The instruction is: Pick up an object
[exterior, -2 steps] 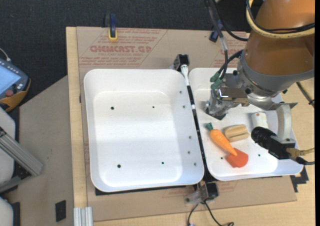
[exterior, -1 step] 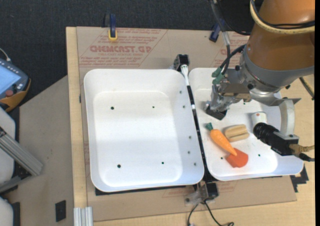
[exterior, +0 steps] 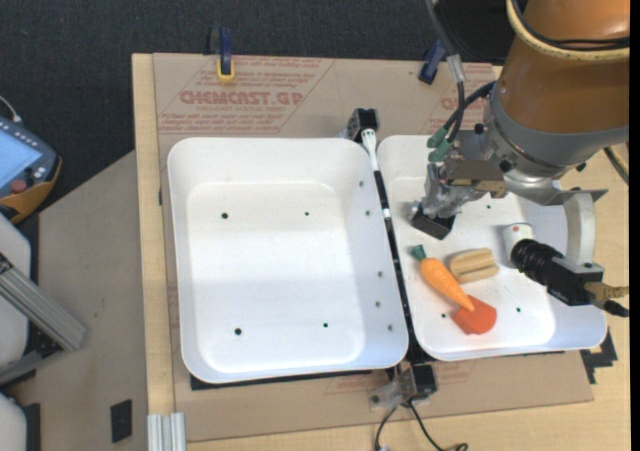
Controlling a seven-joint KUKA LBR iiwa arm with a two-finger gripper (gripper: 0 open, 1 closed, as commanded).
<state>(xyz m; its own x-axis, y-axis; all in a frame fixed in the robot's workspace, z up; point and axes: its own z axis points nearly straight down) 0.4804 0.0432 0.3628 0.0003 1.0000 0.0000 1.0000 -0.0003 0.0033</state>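
My gripper (exterior: pixel 436 207) hangs low over the back left part of the right bin (exterior: pixel 530 334). A small black piece (exterior: pixel 431 225) lies directly under its tip; contact between them is unclear. An orange toy carrot (exterior: pixel 443 281) with a green top lies slantwise in front of the gripper. A tan ridged block (exterior: pixel 472 265) rests just to the carrot's right. A red piece (exterior: pixel 478 318) sits at the carrot's near end, touching it.
The left bin (exterior: pixel 190 269) stands beside the right one, with a dark divider strip (exterior: pixel 388 229) between them. The arm's big orange and grey body covers the right bin's back right area. Clamps (exterior: pixel 224 51) hold the board's far edge.
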